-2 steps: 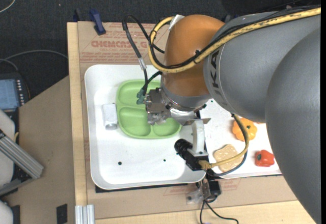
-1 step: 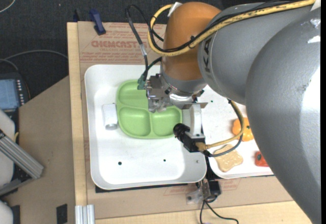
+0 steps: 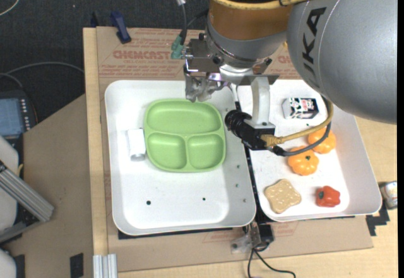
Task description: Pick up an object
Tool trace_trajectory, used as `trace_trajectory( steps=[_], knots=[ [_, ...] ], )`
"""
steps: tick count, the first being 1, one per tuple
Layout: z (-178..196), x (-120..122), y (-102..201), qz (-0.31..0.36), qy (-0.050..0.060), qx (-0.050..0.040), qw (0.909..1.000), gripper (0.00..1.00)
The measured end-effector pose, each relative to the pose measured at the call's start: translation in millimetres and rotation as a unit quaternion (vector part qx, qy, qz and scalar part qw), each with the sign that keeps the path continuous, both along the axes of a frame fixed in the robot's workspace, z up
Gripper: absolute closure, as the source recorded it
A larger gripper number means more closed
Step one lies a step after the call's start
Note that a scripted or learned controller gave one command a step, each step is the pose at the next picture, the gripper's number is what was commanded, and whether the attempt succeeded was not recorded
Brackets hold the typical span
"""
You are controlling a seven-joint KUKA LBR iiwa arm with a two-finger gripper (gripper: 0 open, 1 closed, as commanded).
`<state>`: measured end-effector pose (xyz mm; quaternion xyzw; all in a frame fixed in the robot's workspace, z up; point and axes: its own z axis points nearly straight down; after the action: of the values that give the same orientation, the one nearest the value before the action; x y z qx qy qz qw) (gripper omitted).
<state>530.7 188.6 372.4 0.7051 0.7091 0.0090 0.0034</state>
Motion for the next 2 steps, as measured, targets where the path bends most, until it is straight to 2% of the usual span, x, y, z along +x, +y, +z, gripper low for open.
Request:
trace_trajectory(
  steps=[1, 2],
  knots=[
    [27, -36, 39, 0.001, 0.006, -0.0018, 1.0, 1.0],
    [-151, -55, -9, -0.005, 0.018, -0.008, 0.9998, 1.0]
  ],
)
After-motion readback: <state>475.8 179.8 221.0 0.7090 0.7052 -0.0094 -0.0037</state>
